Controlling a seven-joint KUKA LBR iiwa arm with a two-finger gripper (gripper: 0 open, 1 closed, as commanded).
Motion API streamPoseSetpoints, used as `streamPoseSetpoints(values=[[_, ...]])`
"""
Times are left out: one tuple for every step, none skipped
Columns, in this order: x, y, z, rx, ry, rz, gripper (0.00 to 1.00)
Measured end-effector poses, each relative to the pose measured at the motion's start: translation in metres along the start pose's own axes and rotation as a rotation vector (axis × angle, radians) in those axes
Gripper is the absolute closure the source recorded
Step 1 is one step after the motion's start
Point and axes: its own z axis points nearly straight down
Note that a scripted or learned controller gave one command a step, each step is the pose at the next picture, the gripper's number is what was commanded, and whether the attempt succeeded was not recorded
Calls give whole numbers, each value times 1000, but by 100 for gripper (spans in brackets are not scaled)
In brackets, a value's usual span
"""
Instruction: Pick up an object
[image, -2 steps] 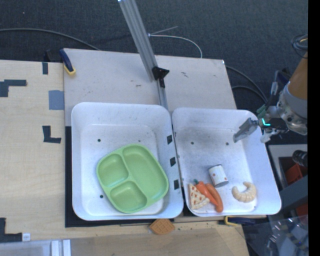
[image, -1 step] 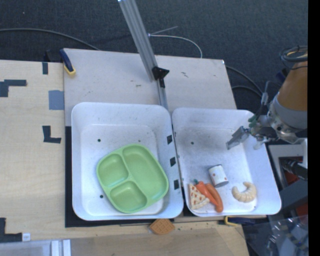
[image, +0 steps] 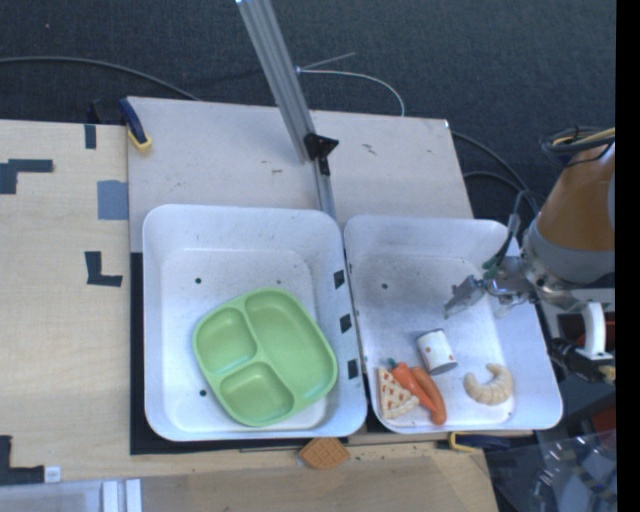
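Gripper: over the right bin, above and just right of the cup.
Fingers: too small and blurred to tell whether spread or closed.
Targets: cup, carrot, pizza slice, shrimp, clustered at the near wall.
Risk: crowding could make a descent nudge neighbours or roll the cup away.

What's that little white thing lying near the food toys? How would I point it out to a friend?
Look in the right bin, toward its near edge, where the small toys lie. The white cylinder sits just above the carrot and the pizza slice, left of the shrimp. It is the only plain white, can-shaped piece there.
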Motion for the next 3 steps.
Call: streamPoseSetpoints(values=[[8, -9, 56, 0, 1, -1, 0], [7, -8, 43, -3, 0, -2, 100], [8, 2, -4, -11, -2, -2, 100]])
